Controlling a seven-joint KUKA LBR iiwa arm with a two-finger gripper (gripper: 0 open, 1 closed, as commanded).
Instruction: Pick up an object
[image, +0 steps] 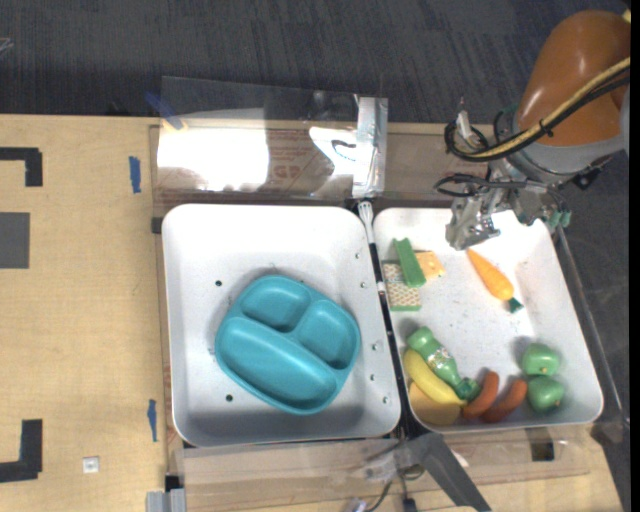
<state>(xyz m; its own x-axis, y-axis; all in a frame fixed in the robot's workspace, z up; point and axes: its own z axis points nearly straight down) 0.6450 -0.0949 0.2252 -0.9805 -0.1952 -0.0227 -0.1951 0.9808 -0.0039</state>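
— Two white bins sit side by side on the bench; what's in the left bin (190, 300)?

— A teal divided plate (288, 342).

— And the gripper (472, 228)?

— Over the right bin's (570, 300) far edge, holding nothing I can see; its opening I cannot tell. The toy carrot (493, 275) lies just beside it, below.

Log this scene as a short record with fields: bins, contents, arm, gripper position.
left bin: teal divided plate
right bin: carrot, banana, two green apples, red sausage, green bottle, green and yellow pieces
arm: enters from upper right
gripper: above right bin's top edge, near carrot; nothing seen in jaws
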